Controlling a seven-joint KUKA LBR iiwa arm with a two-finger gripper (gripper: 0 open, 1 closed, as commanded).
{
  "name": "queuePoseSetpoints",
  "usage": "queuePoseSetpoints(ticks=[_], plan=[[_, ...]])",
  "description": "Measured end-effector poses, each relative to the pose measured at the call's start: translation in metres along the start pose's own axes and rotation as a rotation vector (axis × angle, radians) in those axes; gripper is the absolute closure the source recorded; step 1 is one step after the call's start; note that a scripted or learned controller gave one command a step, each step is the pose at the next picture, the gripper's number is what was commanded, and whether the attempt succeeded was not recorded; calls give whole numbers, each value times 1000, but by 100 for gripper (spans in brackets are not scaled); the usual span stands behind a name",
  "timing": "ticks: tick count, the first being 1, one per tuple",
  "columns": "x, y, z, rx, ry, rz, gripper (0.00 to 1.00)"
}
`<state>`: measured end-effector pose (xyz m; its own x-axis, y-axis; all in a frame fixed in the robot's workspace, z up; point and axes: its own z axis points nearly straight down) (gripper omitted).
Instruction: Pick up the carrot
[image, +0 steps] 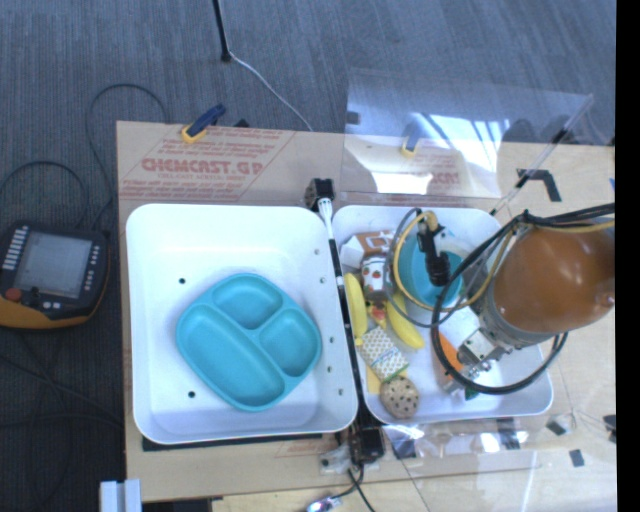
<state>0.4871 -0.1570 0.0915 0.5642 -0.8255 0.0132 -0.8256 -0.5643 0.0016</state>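
Carrot (449, 357) lies in the right bin (540, 398), near its front right part: a small orange piece is visible just beside the lower end of the arm (545, 280), and a part of it is hidden under the arm and the black cables (500, 375). The gripper (478, 352) is low over this same place, but the wrist covers it, so I cannot tell its state. In the same bin there are a yellow banana (353, 305) along the left wall, a blue bowl (425, 275) at the back, and a round spotted cookie (402, 396) at the front. The left bin (160, 240) holds a blue divided plate (249, 340). Both bins stand on the counter (200, 165). A handheld controller (50, 275) lies on the floor at the far left.
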Motion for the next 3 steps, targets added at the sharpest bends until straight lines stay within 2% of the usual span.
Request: queuePoseSetpoints(ticks=[1,2,3], plan=[[22,13,1,17,-10,-455,100],[-6,-15,1,5,2,-730,100],[-7,-17,1,10,2,-732,0]])
